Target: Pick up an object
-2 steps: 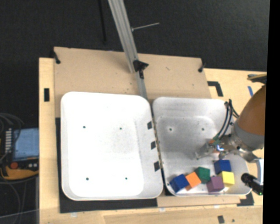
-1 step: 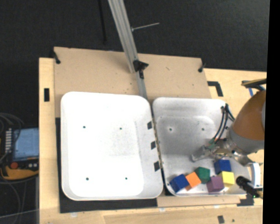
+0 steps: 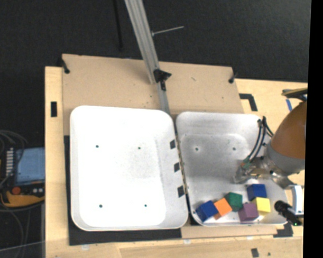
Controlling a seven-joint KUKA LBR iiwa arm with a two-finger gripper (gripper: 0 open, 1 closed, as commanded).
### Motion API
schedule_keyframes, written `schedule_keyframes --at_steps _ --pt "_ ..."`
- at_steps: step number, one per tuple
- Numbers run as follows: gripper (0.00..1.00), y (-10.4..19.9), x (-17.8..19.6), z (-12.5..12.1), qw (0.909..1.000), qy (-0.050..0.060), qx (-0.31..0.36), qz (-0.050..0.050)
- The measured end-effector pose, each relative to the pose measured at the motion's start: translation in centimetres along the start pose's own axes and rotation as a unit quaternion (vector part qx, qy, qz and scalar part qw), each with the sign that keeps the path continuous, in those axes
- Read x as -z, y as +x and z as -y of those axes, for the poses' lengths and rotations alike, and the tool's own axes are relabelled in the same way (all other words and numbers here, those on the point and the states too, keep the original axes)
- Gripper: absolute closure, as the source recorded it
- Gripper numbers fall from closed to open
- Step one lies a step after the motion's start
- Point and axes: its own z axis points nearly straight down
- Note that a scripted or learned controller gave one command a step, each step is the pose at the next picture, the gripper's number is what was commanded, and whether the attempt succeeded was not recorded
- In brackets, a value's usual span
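Right bin: blocks crowd its 5 o'clock rim; remainder bare. Gripper poised above them, grasp state indiscernible.

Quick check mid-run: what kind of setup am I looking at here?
Probably a lab bench for robot grasping trials: two shallow white bins side by side on a wooden bench, small coloured blocks in the right bin, and the arm reaching in.

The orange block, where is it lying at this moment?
The orange block lies in the right bin, near its front edge, between the blue block on its left and the green block on its right.
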Motion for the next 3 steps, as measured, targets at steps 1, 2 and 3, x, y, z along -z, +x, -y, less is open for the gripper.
schedule_keyframes --at_steps 1,2,3 --pt "1.0 0.3 6.3 -0.2 1.0 0.001 0.007 -0.001" --pt "1.0 0.2 10.2 -0.5 1.0 0.002 0.007 -0.001" --pt "1.0 5.1 11.6 -2.1 0.9999 0.003 0.009 -0.003"
